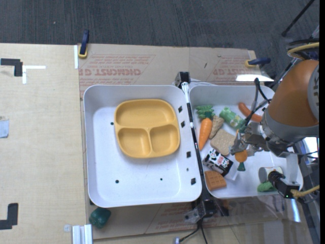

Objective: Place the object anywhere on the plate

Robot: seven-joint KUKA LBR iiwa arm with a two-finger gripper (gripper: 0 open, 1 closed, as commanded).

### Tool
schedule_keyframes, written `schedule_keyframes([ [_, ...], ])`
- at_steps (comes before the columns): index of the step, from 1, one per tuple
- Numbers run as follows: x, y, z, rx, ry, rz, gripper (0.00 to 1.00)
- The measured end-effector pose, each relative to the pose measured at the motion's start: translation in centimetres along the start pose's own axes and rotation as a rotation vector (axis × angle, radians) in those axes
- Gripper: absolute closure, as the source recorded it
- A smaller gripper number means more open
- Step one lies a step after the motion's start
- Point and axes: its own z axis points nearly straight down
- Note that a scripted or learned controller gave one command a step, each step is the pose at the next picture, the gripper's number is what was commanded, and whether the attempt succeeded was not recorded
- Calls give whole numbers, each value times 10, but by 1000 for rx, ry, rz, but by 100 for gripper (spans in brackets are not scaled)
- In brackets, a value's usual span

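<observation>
- Two shallow white bins sit side by side on the table: the left bin (96, 182) carries the plate, the right bin (254, 187) carries the loose items.
- Plate (147, 127): a yellow-orange divided plate with three compartments, lying flat toward the far half of the left bin, nothing on it. My reading is that it is kept apart from the clutter so any drop into it is unambiguous.
- Right bin contents, crowded toward the wall shared with the left bin: a toy carrot (204, 132), a green leafy piece (204, 109) at the far side, a green item (229, 117), a brown cracker-like slab (222, 141), a black-and-white carton (218, 161), an orange waffle-like block (215, 180) near the near edge, a red-orange sausage-like piece (245, 109), and a green lump (265, 186) at the near right.
- Claw (239, 150): down low in the right bin, just beside the cracker slab, with a small orange object (240, 157) right at its tip. Whether that object sits between the fingers is not resolved, and the opening of the claw cannot be told from this slant.
- Task object: judged to be that small orange piece, in the right bin, well apart from the plate.
- Step judged: pick phase; nothing has reached the plate.
- Risk: neighbours are packed close, so a grasp may nudge the cracker or the carton.
</observation>
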Motion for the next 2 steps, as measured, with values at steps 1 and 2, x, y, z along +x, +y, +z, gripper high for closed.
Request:
schedule_keyframes([
  [1,-56,103,48,3,-2,-33,100],
  [2,-84,177,7,-1,-3,64,100],
])
